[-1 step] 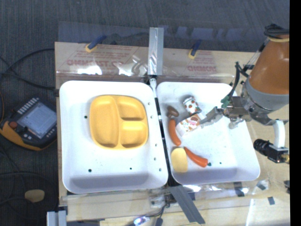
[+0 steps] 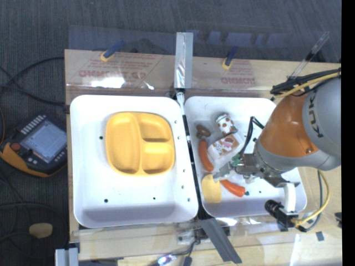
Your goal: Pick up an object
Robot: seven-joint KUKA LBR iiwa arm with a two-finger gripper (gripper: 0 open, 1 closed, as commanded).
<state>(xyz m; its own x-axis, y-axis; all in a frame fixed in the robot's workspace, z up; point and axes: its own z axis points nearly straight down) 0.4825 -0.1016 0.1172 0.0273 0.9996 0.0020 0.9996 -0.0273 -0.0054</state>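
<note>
Colours in the two bins

We see a yellow tray (image 2: 140,143) in the white left bin (image 2: 89,198); an orange carrot (image 2: 233,189), pale yellow piece (image 2: 211,188), red-and-white packet (image 2: 224,147).

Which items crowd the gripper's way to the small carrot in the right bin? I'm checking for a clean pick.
Nothing visible lies between the gripper and the small carrot. The yellow piece touches the carrot's left end, and the printed packet sits just above the gripper.

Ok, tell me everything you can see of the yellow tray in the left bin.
The yellow divided tray looks like smooth, glossy plastic with rounded corners. It has three compartments: one long one on its left and two smaller ones stacked on its right. It lies flat and upright near the middle of the left bin, touching only the bin floor.
</note>
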